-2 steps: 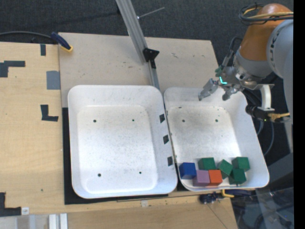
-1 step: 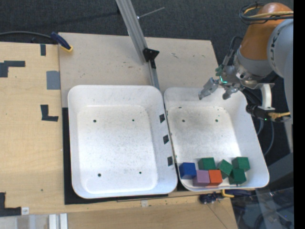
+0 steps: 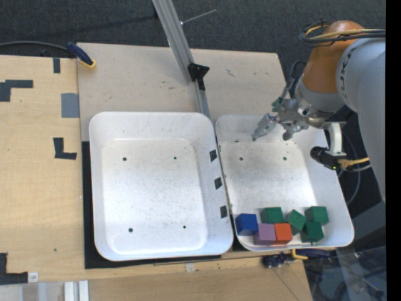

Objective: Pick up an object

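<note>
A: Grey metal is the arm [image 3: 366, 86], with an orange band [image 3: 326, 58] above the wrist. It comes in from the right side, and the pincer [image 3: 276, 129] hangs over the far end of the right bin [image 3: 326, 187].

B: Are the two fingers of the pincer apart or together?

A: They are apart, I think. One finger [image 3: 262, 129] points to the left and a little down, the other one is just to the right of it, and bare white floor of the bin shows between them. Nothing is between the fingers.

B: Where are the objects to pick up?

A: All of them are well below the pincer, at the near end of the same bin, and they lie close together in a cluster. A blue block [image 3: 247, 223] is the one most to the left, almost straight under the pincer. A purple block [image 3: 267, 233] and an orange block [image 3: 283, 232] touch each other just to the right of the blue one. Four green blocks are around them: one [image 3: 272, 215] behind the purple block, one [image 3: 296, 219] behind the orange block, and two more [image 3: 317, 214] [image 3: 312, 231] further right, near the bin's rim.

B: And to the left of the pincer?

A: The left bin [image 3: 100, 137] is there, beside the right bin. A slanted metal rod [image 3: 174, 27] stands above and to the left of the pincer.
</note>
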Robot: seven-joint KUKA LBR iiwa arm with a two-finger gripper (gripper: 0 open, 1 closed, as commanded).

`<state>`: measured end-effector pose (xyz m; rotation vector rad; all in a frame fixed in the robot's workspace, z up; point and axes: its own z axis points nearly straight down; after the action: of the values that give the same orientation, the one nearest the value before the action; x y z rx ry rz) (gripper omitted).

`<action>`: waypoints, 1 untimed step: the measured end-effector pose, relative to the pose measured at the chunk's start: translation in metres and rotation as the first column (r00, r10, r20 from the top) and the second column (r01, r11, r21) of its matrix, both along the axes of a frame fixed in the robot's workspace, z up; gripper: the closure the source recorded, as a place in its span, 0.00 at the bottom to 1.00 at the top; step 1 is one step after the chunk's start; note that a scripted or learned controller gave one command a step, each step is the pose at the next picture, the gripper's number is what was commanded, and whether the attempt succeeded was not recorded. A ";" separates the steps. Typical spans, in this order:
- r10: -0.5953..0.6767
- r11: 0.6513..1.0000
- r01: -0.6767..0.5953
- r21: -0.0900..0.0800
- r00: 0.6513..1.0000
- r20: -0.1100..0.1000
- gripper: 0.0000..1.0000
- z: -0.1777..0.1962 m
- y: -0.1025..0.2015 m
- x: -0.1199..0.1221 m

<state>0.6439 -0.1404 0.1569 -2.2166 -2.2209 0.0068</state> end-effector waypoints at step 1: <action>-0.001 1.000 0.001 -0.001 1.000 0.001 0.00 -0.046 -0.005 0.000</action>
<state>0.6437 -0.1456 0.1114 -2.2179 -2.2210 0.0071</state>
